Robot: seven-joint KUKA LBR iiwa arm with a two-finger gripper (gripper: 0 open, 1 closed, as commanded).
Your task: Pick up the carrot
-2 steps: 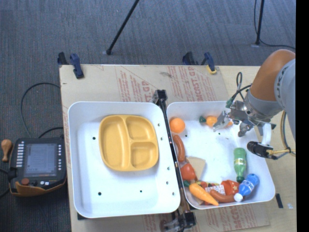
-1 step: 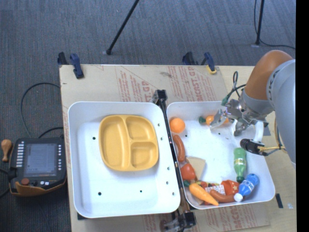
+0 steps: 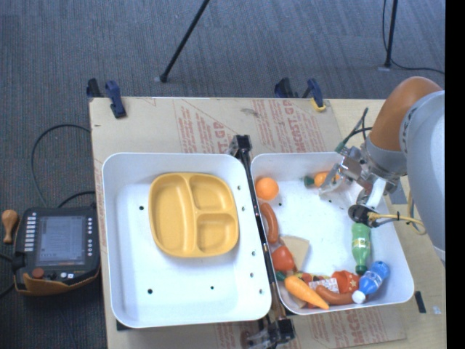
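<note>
Gripper [image 3: 341, 184] sits over the far right corner of the right bin [image 3: 401, 254], just beside a small orange-and-green item [image 3: 320, 178] at the far wall. Whether the claw is apart or together cannot be told from this angle; nothing visibly held between it.

Carrot [image 3: 305, 292] lies at the near edge of the right bin, toward its left corner, pointed end aimed right. Well apart from the gripper, so the pick has not begun in earnest.

Doing this step well, as judged:
- cross the bin diagonally, far right to near left, staying high over the clutter
- come down with the claw set across the carrot's thick end, not along it
- crowded spot: a tomato-like red piece [image 3: 282, 257] just beyond it, a red item with white label [image 3: 338, 283] touching or nearly so on its right, bin wall close on the near side. Little finger room; risk of nudging neighbours or clipping the rim

Containers:
- left bin [image 3: 123, 267]: yellow divided plate [image 3: 194, 214], three compartments, nothing in them
- right bin: orange ball [image 3: 267, 188] near far left corner, sausage-like piece [image 3: 270, 222] along left wall, tan slice [image 3: 296, 250] mid-bin, green bottle [image 3: 361, 244] and blue bottle [image 3: 372, 279] by the right wall

Both bins rest on the bench [image 3: 218, 122]
</note>
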